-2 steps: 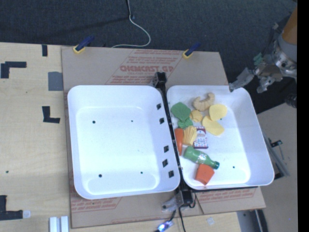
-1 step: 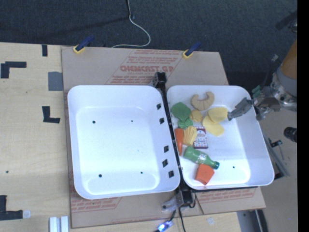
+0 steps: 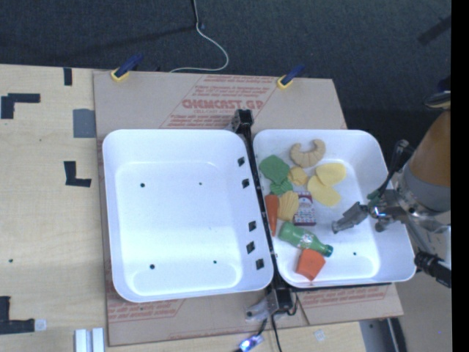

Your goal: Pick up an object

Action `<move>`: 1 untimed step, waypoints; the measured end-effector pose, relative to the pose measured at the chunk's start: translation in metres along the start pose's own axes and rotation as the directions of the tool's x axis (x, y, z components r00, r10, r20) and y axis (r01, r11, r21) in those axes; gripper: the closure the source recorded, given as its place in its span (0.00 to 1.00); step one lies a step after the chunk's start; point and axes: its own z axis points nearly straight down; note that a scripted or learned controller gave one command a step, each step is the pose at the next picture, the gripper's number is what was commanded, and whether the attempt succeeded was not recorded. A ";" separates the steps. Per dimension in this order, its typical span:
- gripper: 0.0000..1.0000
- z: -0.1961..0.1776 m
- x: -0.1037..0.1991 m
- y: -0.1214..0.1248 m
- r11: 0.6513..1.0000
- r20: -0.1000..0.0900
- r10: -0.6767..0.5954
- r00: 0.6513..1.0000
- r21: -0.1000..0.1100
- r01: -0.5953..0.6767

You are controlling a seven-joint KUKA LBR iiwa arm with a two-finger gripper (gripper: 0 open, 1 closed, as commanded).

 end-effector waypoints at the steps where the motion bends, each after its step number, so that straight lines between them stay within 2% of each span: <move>1: 0.00 0.080 0.028 0.012 0.999 0.011 0.001 1.000 -0.032 -0.001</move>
